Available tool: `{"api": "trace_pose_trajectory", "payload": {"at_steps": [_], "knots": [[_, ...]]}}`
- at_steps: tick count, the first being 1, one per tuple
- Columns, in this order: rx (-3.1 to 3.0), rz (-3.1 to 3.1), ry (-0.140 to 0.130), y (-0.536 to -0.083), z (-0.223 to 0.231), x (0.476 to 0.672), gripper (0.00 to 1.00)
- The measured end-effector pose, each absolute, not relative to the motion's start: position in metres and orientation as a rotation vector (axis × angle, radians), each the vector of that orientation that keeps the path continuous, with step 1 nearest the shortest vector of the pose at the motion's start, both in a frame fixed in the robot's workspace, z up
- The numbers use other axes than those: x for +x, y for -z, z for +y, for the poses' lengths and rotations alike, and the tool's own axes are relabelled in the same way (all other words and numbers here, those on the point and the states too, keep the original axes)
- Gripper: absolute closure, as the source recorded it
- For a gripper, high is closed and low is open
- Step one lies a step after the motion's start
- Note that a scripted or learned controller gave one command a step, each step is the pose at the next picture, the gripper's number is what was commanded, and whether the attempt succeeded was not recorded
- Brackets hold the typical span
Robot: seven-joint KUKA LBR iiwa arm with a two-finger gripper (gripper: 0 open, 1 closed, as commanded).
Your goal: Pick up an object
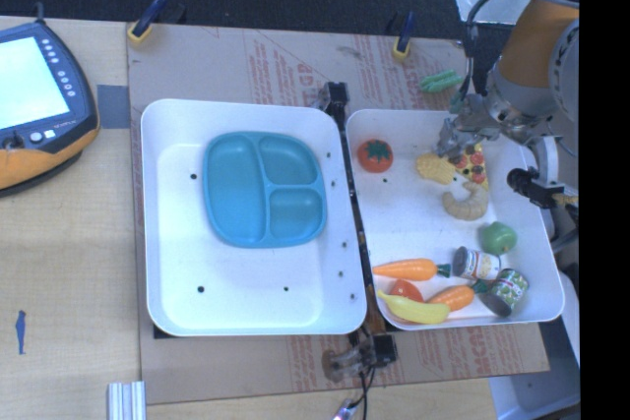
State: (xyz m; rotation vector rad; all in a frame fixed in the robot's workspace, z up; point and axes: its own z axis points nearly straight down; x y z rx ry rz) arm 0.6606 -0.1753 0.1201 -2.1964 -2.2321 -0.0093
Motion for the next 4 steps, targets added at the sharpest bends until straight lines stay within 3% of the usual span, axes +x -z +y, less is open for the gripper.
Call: {"api": "trace_pose_trajectory", "payload": {"at_steps": [1, 2, 3, 4], "knots": [[-2.195, -2.233, 0.009, -0.120, -0.175, 0.660, 0.00], [-2.193, -2.237, 0.009, -0.131, -0.176, 0.661, 1.00], [-2.216, -2.223, -0.001, -0.167, -0.140, 0.644, 1.00], [-2.215, -2.222, -0.003, -0.167, -0.141, 0.643, 0.00]]}}
